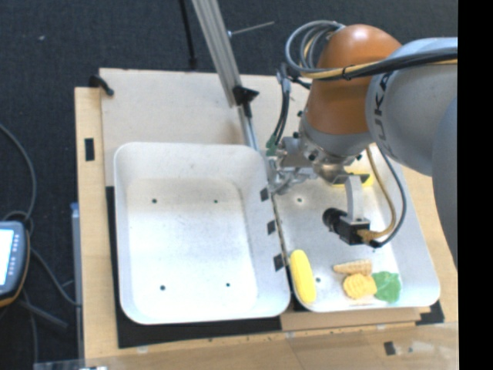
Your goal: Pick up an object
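Pick not done yet, by the look of it: gripper [283,177] is low over the right bin [312,206], up at its 11 o'clock corner, hard by the wall btwn the two bins, and nothing visibly in its grasp. Can't tell if the pincer is open or closed, the wrist blocks it. So approach, grasp and lift are prob. all left to do. Candidates sit well apart from it along the 6 o'clock edge: yellow oblong piece [303,276] at 7 o'clock by the divider, then at 5 o'clock a tight cluster of tan ridged piece [353,267], yellow ridged lump [359,286] and green piece [387,286], touching or nearly. Small yellow thing [362,179] peeks out at 1 o'clock, partly hidden. Left bin [192,237]: just bare white floor.
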Action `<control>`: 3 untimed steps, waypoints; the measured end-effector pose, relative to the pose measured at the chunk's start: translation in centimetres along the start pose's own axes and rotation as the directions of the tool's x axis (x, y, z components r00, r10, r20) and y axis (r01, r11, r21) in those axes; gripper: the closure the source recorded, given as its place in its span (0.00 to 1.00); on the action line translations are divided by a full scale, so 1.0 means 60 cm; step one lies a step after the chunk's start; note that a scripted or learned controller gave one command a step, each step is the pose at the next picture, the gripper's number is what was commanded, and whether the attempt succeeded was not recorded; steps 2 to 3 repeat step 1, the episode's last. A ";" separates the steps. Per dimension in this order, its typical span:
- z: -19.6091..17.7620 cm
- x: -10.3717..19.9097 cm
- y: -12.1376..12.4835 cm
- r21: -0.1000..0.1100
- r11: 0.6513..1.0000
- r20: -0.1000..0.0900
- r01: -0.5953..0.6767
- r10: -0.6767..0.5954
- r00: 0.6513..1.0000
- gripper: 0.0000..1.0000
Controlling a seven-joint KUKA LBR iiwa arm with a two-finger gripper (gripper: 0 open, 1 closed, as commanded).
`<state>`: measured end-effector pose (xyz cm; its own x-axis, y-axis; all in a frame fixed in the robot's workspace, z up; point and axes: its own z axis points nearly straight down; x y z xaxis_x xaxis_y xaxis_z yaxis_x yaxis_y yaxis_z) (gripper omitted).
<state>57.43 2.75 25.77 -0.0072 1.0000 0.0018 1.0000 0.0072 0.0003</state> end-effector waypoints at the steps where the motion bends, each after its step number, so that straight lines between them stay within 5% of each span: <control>1: 0.028 0.072 -0.027 0.001 1.000 0.002 -0.002 0.002 1.000 1.00; 3: 0.028 0.072 -0.027 0.001 1.000 0.002 -0.002 0.002 1.000 1.00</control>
